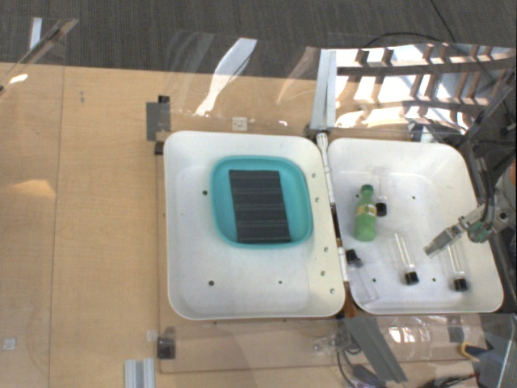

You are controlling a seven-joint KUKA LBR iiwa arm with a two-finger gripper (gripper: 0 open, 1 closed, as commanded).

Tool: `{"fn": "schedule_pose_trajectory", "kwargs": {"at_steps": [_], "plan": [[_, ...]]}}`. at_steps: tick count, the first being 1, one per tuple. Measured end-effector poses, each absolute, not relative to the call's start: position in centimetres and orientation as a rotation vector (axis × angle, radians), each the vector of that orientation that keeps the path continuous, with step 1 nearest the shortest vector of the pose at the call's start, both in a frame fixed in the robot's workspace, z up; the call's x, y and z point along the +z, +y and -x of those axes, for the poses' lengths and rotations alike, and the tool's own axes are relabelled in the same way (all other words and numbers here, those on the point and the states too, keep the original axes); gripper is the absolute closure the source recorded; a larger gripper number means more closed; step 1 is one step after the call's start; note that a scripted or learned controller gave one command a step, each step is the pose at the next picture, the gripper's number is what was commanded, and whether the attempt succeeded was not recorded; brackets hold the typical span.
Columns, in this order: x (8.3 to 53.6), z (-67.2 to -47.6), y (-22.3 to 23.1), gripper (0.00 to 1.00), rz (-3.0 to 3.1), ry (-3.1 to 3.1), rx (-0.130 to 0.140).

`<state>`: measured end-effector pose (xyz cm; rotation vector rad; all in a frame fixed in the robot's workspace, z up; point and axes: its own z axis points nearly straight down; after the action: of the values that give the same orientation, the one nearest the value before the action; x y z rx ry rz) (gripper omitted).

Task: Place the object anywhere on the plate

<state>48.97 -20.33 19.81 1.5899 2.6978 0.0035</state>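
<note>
A small green bottle [366, 214] lies in the right bin [420, 168]. Clear tubes [402, 259] lie nearby. The teal plate [300, 208] holds a dark pad [260, 207]. The gripper [452, 237] hangs near, but whether it is spread or pressed together is hard to tell.

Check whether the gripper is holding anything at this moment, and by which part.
Nothing is visibly held. The gripper sits over the right bin, with no object seen between its fingers. The green bottle lies apart on the bin floor, and the teal plate is in the left bin.
</note>
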Motion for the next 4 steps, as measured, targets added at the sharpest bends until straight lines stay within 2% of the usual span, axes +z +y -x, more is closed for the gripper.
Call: {"fn": "schedule_pose_trajectory", "kwargs": {"at_steps": [1,2,3,4], "plan": [[11.3,-49.1,-20.5,0.00,-1.341,2.827,0.005],[9.5,-49.4,-17.1,0.00,-1.254,2.850,-0.001],[9.5,-49.6,-11.6,0.00,-1.123,2.895,0.001],[12.8,-49.1,-15.7,0.00,-0.747,3.041,0.000]]}}
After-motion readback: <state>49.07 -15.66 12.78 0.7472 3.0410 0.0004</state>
